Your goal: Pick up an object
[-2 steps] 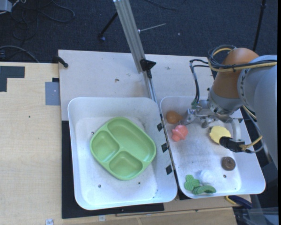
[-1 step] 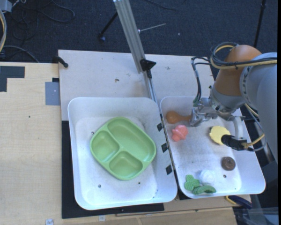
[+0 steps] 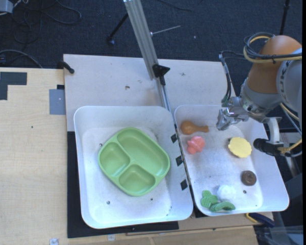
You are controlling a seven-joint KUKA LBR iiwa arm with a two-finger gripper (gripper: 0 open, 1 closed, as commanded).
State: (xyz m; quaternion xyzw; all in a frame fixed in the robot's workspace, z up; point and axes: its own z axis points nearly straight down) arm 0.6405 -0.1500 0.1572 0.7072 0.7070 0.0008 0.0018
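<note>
1. We see the grey arm with its orange band reaching in from the right, its gripper (image 3: 225,120) hanging over the far end of the right-hand shallow white bin (image 3: 280,200).
2. We cannot tell whether the fingers are apart or together; they are small and dark against the bin floor, and we see nothing between them.
3. The nearest thing to the fingers is a brown drumstick-shaped toy (image 3: 193,128), lying just to their left on the bin floor.
4. A pink lumpy toy (image 3: 196,145) lies just below the drumstick.
5. A round yellow flat piece (image 3: 239,147) lies near the fingers, below and slightly right of them.
6. A small dark brown ring-shaped toy (image 3: 249,177) sits further toward the near edge, well apart from the fingers.
7. A white ball-like object (image 3: 226,191) touches a green ridged toy (image 3: 214,202) at the bin's near end.
8. The left-hand white bin (image 3: 84,147) holds a light green plastic tray with three compartments (image 3: 133,161).
9. We can read no brand, label or writing on anything.
</note>
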